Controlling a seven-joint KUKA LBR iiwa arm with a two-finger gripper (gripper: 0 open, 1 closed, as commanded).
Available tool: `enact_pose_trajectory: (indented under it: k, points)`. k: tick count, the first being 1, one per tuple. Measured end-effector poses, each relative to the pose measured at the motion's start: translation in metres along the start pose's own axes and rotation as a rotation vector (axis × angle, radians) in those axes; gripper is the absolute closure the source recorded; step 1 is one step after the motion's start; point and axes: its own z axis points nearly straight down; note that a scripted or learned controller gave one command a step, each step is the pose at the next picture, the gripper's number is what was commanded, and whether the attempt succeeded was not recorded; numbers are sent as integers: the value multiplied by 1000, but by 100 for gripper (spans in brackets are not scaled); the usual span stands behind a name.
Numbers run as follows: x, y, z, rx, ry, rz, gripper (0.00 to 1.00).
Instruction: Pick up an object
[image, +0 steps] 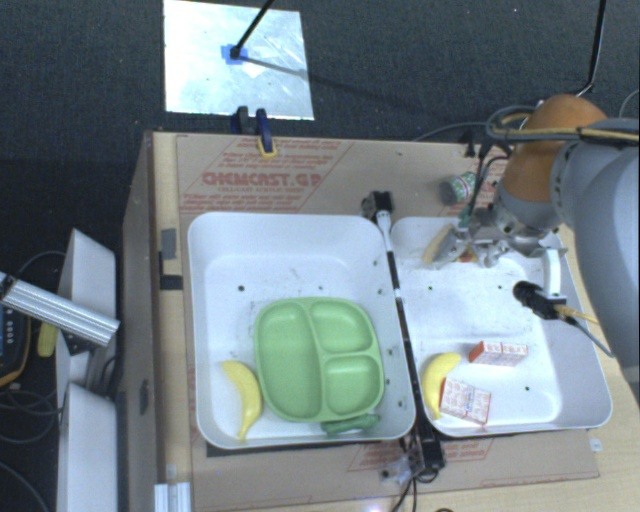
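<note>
The right bin (575, 400) holds a yellow banana (437, 378) at its front left. Touching the banana is a red-and-white box (465, 401), and a smaller red-and-white box (498, 351) lies just behind it. In the left bin (215, 300) a green divided plate (318, 358) lies with a second banana (242, 396) at its left and a small green piece (347, 425) at its front edge. My gripper (475, 246) hangs over the back of the right bin, well away from the boxes and the banana. A tan strip (437, 244) lies beside it.
The grey arm with its orange band (545, 150) fills the upper right. A black part with a cable (537, 298) juts over the right bin's right side. A small crumpled can (461, 186) lies on the cardboard behind the bin. A divider (393, 290) separates the bins.
</note>
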Motion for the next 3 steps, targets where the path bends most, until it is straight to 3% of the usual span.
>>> enact_pose_trajectory:
  k: [1, 2, 3]
  points:
    - [0, 1, -4, -4, -1, 0, 0]
    - [-20, 0, 0, -1, 0, 3, 0]
    - [-2, 0, 0, 0, -1, 0, 0]
